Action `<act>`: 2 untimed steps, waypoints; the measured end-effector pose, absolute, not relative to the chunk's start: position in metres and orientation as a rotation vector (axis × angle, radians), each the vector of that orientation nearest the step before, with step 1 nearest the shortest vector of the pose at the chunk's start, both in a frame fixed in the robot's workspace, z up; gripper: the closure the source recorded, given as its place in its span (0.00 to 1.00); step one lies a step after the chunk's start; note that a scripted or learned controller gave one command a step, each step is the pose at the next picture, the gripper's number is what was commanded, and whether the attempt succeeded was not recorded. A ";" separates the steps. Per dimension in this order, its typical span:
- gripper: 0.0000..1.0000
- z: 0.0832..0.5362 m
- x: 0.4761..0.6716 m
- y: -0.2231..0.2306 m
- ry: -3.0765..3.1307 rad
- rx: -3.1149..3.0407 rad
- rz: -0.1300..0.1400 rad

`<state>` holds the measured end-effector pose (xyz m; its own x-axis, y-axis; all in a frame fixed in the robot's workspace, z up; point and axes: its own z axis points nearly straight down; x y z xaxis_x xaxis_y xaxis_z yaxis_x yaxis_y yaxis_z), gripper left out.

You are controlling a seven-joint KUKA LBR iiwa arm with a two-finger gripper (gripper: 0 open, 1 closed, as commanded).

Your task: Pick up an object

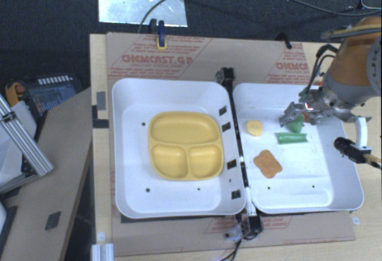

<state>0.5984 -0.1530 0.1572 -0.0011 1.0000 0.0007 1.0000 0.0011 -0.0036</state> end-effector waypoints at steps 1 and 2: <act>0.00 0.113 0.591 -0.152 -2.221 -2.219 0.002; 0.00 0.085 0.593 -0.151 -2.225 -2.223 -0.002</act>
<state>0.5926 -0.1513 0.0846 -0.0012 1.0000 -0.0015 1.0000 0.0013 0.0036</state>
